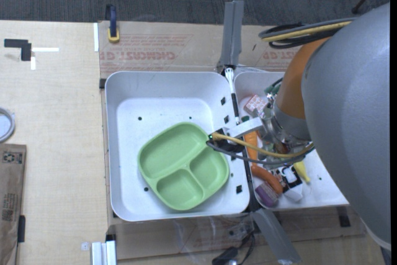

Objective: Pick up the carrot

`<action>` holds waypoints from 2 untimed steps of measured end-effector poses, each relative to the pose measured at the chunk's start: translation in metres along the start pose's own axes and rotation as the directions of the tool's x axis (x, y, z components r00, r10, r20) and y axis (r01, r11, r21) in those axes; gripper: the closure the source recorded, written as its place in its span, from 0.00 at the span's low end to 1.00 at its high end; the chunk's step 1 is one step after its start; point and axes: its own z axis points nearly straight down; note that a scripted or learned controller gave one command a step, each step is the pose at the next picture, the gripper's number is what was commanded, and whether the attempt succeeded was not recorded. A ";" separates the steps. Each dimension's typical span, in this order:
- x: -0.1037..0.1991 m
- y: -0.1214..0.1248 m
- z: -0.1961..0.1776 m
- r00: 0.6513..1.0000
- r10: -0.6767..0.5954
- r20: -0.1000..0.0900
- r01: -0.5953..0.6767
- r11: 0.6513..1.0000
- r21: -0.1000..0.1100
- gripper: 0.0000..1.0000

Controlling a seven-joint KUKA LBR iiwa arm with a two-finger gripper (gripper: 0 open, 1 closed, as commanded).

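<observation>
The carrot (268,181) lies in the right bin (332,195), close to that bin's left wall and toward its near edge, an orange length slanting down to the right. Just below it sits a purple rounded item (267,196), and beside it to the right a yellow piece (301,173) and a small black and white object (290,180). A second orange strip (250,144) shows higher up along the same wall, and a pink item (253,103) lies near the bin's far left corner. The gripper (273,139) hangs over this clutter, above the carrot, under the orange band of the arm (347,115); cables and the wrist hide its tips, so whether it grips anything cannot be told. In the left bin (118,133) a green divided plate (183,166) rests toward the near right corner, tilted.
</observation>
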 end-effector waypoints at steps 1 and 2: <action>0.004 -0.045 -0.037 0.934 -0.358 -0.001 0.358 0.934 -0.001 1.00; 0.010 -0.077 -0.176 0.948 -0.317 -0.002 0.317 0.948 -0.003 1.00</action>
